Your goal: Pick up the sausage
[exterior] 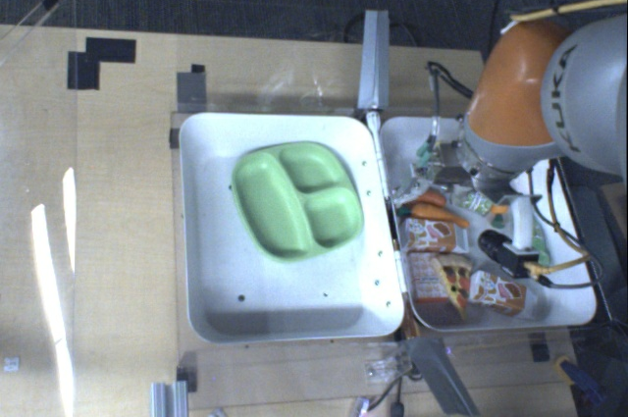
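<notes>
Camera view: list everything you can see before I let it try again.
left bin: one, white, left half of the bench
plate: one, pale green, three compartments, middle of the left bin
right bin: one, white, beside the left bin
snack packets: about three, red and white print, front of the right bin
orange-brown piece: one, long, behind the packets; possibly the sausage, too small to be sure
tape marks: two, black, bench's back left
metal rail: one, grey, behind where the bins meet
arm: one, grey with an orange band, over the right bin's back
</notes>
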Robot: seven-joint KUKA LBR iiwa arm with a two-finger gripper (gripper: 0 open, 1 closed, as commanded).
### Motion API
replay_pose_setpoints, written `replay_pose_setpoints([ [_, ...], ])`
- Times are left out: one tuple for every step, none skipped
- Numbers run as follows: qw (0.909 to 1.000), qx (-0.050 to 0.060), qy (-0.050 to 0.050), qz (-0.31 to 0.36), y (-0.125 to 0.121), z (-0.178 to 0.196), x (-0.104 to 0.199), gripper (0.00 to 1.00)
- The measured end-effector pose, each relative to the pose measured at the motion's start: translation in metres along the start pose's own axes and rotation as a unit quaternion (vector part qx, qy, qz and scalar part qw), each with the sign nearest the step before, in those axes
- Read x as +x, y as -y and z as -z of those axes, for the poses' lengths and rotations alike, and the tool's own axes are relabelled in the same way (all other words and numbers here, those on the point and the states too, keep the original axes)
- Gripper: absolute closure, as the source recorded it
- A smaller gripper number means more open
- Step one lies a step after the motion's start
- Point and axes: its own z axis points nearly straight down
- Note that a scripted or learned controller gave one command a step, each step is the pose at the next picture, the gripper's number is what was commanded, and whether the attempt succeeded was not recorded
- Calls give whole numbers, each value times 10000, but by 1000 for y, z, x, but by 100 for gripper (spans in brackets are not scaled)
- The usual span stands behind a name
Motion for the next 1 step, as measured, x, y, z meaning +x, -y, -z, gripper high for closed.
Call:
replay_pose_setpoints([
  [9998, -2, 2, 178, 39, 0, -24, 0],
])
